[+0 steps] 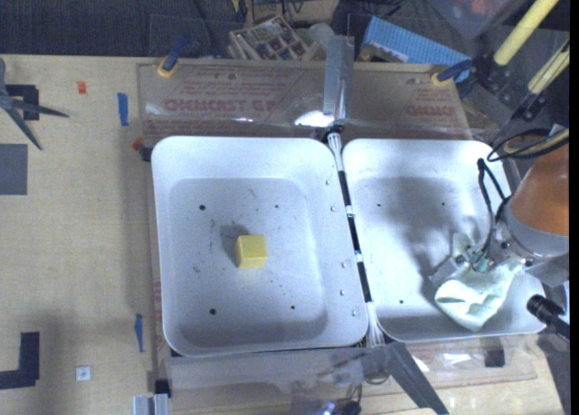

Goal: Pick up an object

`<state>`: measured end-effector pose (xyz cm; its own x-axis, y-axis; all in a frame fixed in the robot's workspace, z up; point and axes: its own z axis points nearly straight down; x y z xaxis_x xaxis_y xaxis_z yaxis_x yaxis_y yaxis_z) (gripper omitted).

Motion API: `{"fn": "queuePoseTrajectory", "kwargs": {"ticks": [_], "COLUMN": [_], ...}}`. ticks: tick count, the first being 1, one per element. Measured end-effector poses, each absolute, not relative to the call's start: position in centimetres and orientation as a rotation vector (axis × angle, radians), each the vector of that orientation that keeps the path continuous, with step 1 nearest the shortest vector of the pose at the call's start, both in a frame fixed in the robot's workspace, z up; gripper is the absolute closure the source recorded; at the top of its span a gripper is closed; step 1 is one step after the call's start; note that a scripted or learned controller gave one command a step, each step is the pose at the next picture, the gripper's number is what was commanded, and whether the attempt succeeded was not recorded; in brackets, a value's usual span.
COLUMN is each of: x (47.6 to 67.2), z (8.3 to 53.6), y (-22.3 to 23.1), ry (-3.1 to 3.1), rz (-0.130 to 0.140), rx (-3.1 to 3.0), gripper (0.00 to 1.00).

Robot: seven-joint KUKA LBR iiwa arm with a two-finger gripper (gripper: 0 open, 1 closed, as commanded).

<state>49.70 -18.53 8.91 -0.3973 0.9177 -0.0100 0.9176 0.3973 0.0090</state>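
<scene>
A small yellow cube (252,251) lies near the middle of the left bin (181,169). A crumpled white and pale green soft object (470,301) rests at the front right of the right bin (398,169). My gripper (469,260) is low in the right bin, right over the far edge of that soft object and touching or nearly touching it. The arm, with its orange band (547,194), comes in from the right and hides part of the bin's right side.
The ridge between the two bins (351,223) runs down the middle. Black cables (493,192) hang beside the wrist over the right bin. Clutter and boxes stand behind the bins, and small tools lie on the bench at far left.
</scene>
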Motion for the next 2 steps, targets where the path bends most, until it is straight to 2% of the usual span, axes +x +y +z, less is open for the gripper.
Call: {"fn": "queuePoseTrajectory", "kwargs": {"ticks": [1,2], "x": [48.4,48.4], "z": [10.4,9.0], "y": [-21.3,-21.0], "ry": [2.030,2.296], "rz": [0.021,0.016], "rx": [2.410,2.150], "gripper": [0.00,0.00]}}
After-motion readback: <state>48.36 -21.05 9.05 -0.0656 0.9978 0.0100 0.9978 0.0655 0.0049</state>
